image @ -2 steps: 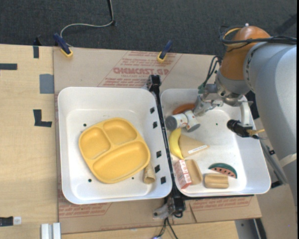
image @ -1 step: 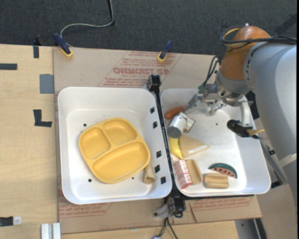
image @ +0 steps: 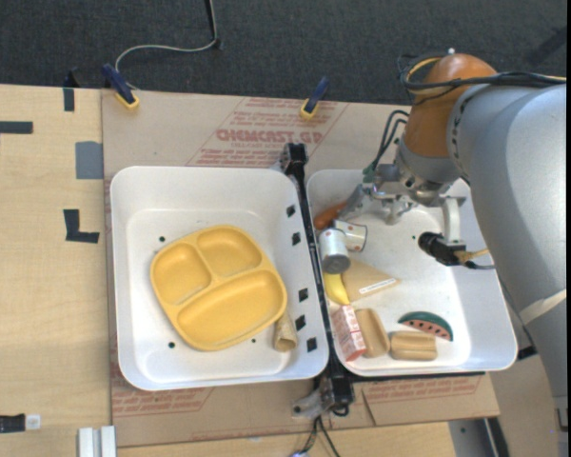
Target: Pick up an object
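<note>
Your pincer (image: 388,201) hangs over the far part of the right-hand shallow white bin (image: 500,350), and you cannot tell from this angle whether it is wide or narrow. Just to its left in the view, against the wall shared with the other bin, an orange stick-shaped piece (image: 327,214) lies at a slant. Below that, a small silver metal cylinder (image: 334,249) lies beside a little white block (image: 355,237). Lower again, a yellow curved piece (image: 335,288) touches a pale tan wedge (image: 368,279).

Along the near wall you have a pink-and-red carton (image: 344,334), a brown bread-like roll (image: 371,332), a second tan roll (image: 413,347) and a red-and-green watermelon slice (image: 425,326), packed close together. Bare floor lies in the middle and right of that bin, under and beside the pincer.

The left-hand shallow white bin (image: 133,255) holds a yellow three-compartment plastic plate (image: 219,287) and a small tan cone (image: 284,334) near its lower right corner, with bare floor along its far side.

The grey arm (image: 514,179) comes in from the right with its orange band (image: 452,72) uppermost, and the wrist reaches down and leftward into the bin.
</note>
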`<action>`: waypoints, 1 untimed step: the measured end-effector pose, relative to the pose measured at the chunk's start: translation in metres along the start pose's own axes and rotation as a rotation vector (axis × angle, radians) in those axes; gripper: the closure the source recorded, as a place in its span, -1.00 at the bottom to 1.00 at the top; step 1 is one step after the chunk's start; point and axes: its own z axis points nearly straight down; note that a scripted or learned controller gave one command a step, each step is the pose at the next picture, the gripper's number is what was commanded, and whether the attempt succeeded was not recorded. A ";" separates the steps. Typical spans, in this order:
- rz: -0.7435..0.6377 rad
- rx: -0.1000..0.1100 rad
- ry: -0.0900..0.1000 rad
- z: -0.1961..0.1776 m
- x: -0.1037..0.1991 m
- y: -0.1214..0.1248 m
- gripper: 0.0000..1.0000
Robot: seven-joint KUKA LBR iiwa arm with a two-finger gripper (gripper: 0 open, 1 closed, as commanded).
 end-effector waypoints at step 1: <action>-0.002 0.000 0.012 -0.009 0.006 0.001 1.00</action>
